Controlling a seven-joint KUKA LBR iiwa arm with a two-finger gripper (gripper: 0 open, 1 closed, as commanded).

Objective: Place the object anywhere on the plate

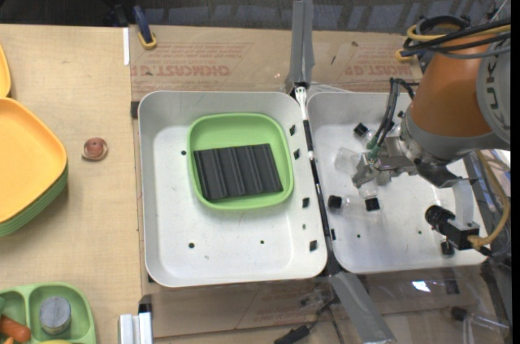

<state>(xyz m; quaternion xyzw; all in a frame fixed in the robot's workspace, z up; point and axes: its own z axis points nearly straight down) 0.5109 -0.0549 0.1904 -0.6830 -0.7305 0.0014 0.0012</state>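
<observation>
Arm hangs over right bin; fingers unclear; ridged object on green plate.

Worktop: light wood grain on the left, brown cardboard sheet with red print under the bins. Two shallow white bins side by side, touching along the middle: left bin, right bin. Left of the bins, a small round reddish-brown knob-like piece sits alone on the wood. Stack of orange plates at the left edge, green one at the bottom of the stack. Green compartment tray at the lower-left corner, partly cut off. Blue and yellow clamp on the far edge of the worktop.
</observation>
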